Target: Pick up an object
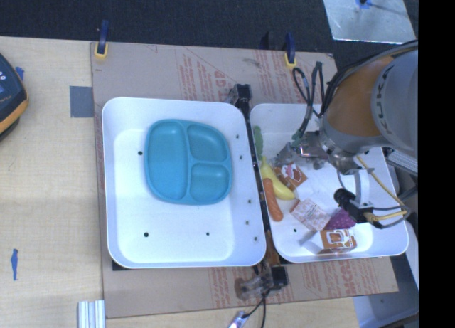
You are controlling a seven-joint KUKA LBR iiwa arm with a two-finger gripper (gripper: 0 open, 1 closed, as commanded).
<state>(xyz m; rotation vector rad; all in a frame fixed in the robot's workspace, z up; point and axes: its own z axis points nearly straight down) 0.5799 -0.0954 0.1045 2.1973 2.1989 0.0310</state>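
Observation:
The right white bin (377,248) holds several small items. A yellow banana (276,183) and an orange carrot (273,201) lie along its left wall, with a green piece (257,137) just behind them. A red-and-white packet (293,175) lies next to the banana, a pale pink packet (310,213) sits mid-bin, and a purple bunch (343,218) and an orange box (338,240) are near the front. My gripper (307,151) hangs low over the bin's middle, just behind the red-and-white packet. The wrist hides what lies beneath it.
The left white bin (178,248) carries a blue divided plate (188,161). The grey arm with its orange band (359,106) covers the right bin's back right part. Cables (370,209) trail over the bin's right side. A yellow-edged device (8,95) sits at the far left.

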